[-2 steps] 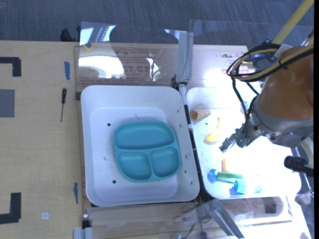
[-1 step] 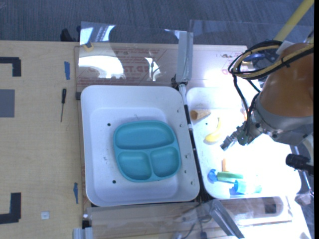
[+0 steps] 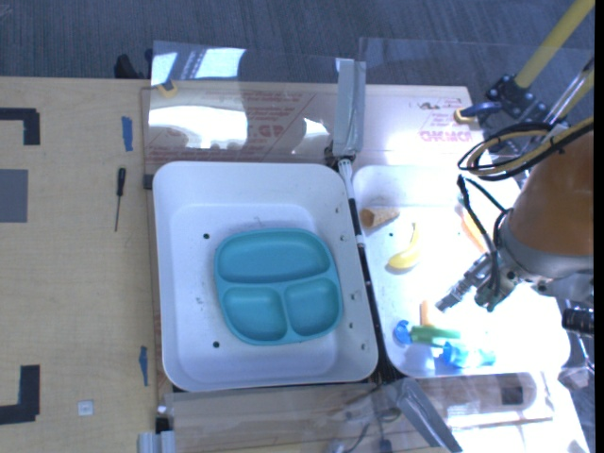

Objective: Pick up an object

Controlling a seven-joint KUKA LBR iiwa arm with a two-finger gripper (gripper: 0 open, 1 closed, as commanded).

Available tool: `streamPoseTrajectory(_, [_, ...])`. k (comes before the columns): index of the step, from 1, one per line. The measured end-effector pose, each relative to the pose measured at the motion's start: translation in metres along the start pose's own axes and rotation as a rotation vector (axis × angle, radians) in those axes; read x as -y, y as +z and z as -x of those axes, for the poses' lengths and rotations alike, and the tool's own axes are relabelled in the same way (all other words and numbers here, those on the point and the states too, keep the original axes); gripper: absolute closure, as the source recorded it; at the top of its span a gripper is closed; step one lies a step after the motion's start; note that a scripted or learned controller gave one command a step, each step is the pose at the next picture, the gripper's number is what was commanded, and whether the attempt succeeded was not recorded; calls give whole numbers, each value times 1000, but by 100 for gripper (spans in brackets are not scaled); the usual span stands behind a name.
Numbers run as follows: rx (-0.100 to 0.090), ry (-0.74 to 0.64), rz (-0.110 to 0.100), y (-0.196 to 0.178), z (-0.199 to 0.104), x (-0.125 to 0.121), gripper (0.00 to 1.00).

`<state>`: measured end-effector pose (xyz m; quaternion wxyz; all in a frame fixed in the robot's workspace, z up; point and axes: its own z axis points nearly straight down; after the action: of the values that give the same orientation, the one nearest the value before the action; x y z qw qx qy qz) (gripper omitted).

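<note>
The claw is hanging over the right bin, at the end of the grey arm w/ its orange band, coming in from the right. Fingers are pointing down-left, tips sitting above bare bin floor. Can't tell how far open they are: too dark and small against the glare. Nothing is showing between the tips, and they aren't touching any obj.

Objs in the right bin: banana lying up-left of the claw, well apart; tan wedge near the bin's top-left corner, just beside the divider; green piece and blue toy lying below the claw near the front wall, approx touching each other; small orange bit just above the green one, near the tips.

Left bin is carrying a teal tray w/ three compartments, lying flat in the middle.
</note>
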<state>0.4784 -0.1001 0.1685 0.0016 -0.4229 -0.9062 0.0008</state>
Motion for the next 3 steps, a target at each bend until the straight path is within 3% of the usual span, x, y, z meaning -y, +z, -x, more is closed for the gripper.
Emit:
streamPoseTrajectory(1, [2, -3, 3, -2, 0, -2, 0])
streamPoseTrajectory(2, [8, 129, 10, 80, 8, 1, 0])
streamPoseTrajectory(3, [8, -179, 8, -18, -10, -53, 0])
